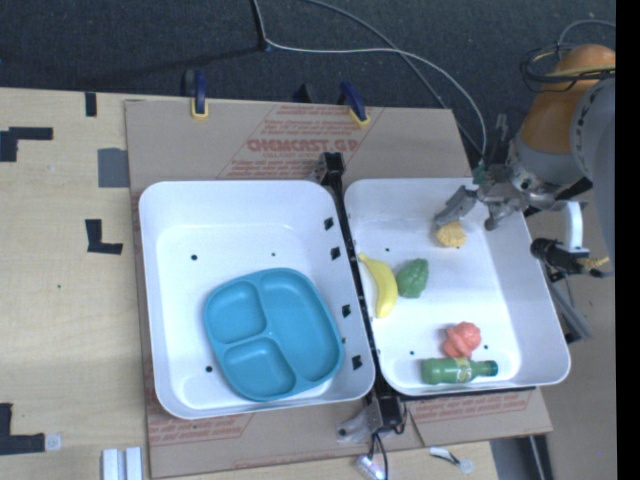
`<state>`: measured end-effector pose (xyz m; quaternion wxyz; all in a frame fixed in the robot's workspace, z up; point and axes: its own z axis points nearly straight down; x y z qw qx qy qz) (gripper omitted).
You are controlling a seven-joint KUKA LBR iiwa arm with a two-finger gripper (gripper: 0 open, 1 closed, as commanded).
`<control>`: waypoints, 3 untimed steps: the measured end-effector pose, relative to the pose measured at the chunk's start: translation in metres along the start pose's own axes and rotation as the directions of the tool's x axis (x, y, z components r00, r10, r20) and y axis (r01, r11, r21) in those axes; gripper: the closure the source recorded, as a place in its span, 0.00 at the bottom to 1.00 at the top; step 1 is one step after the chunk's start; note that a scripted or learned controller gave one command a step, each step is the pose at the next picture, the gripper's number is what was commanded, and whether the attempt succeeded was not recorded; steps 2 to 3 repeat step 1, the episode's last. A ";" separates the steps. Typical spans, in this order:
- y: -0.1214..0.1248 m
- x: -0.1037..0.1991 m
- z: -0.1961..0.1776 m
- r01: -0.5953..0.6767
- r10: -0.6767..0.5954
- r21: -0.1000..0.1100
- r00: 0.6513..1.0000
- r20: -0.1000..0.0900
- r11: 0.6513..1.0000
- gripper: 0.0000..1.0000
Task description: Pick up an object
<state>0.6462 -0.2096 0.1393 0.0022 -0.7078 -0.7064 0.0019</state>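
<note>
My claw [473, 206] hangs at the far end of the right bin [535, 313] with its two fingers spread apart and nothing between them; just below it lies a small yellow lump [451, 234], which I judge the likeliest target, near the fingertips but not gripped, so the pick is not yet made and the closing and lifting are all left to do; the lump sits on bare white floor with room on every side, though the bin's far wall is near and the arm's own bulk crowds the right rim; farther out lie a green piece [412, 277] touching a banana [381, 283] by the divider, and a pink piece [461, 339] just above a green bottle [458, 370] at the near wall; the left bin [160, 268] holds a blue tray [272, 333], well apart.
</note>
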 end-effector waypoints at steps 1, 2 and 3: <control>0.008 -0.014 0.056 0.002 -0.002 -0.004 1.000 0.000 1.000 0.00; 0.008 -0.014 0.056 0.002 -0.002 -0.004 1.000 0.000 1.000 0.00; 0.008 -0.014 0.056 0.002 -0.002 -0.004 1.000 0.000 1.000 0.00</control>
